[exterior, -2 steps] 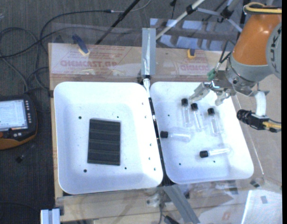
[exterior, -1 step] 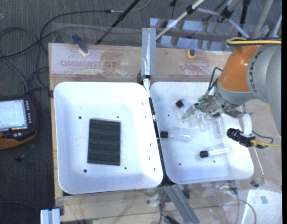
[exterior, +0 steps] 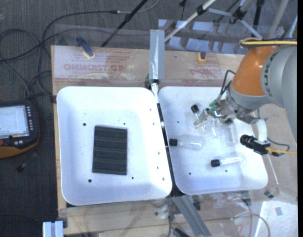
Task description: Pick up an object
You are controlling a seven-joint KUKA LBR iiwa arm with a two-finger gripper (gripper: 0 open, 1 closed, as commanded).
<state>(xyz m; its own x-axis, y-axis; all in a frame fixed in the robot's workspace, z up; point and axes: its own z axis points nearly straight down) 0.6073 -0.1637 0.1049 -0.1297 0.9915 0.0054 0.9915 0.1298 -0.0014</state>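
Observation:
Several clear vials with black caps lie in the right bin (exterior: 191, 181): one vial (exterior: 187, 143) left of centre, another vial (exterior: 226, 161) toward the front, and a third vial (exterior: 195, 109) nearer the back. My gripper (exterior: 210, 118) hangs over the back right part of this bin, above a cluster of clear vials (exterior: 225, 130). Nothing shows between its fingers.
The left bin (exterior: 72, 107) holds a black ribbed rectangular block (exterior: 110, 149). A metal divider (exterior: 156, 58) stands at the back between the bins. The arm, with its orange band (exterior: 252, 73), enters from the right. A teach pendant (exterior: 13, 127) lies left of the bench.

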